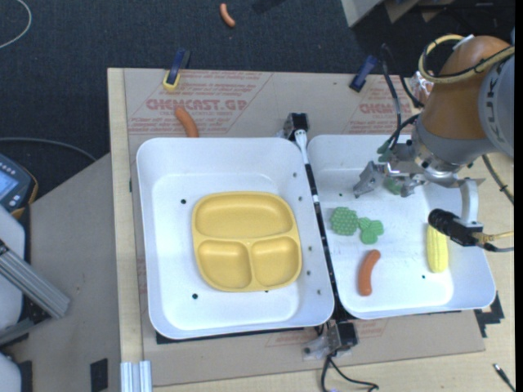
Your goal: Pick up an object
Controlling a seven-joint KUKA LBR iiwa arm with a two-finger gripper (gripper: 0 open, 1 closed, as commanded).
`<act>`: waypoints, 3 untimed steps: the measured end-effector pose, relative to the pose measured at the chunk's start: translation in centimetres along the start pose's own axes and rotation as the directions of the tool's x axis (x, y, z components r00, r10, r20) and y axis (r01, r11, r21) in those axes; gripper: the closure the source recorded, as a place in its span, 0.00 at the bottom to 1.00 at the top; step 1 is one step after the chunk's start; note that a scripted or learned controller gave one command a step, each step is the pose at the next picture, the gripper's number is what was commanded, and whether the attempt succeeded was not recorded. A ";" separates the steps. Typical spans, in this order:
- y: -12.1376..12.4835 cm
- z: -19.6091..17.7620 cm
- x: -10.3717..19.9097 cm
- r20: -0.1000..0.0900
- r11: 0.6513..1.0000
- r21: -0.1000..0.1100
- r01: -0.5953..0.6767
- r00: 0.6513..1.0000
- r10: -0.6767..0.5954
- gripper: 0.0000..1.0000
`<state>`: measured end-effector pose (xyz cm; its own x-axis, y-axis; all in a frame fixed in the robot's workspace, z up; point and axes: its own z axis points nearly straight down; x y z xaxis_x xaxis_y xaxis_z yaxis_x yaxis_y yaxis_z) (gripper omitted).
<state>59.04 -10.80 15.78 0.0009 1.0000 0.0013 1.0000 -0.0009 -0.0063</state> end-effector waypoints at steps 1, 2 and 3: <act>0.0 4.3 -0.1 0.000 1.000 0.000 0.001 1.000 -0.001 0.00; 0.0 7.4 0.0 0.000 1.000 -0.003 0.000 1.000 0.000 0.00; 0.0 6.2 0.0 0.001 1.000 -0.007 -0.001 1.000 0.001 1.00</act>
<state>59.03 -10.82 9.54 0.0019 1.0000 0.0005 1.0000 -0.0019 0.0002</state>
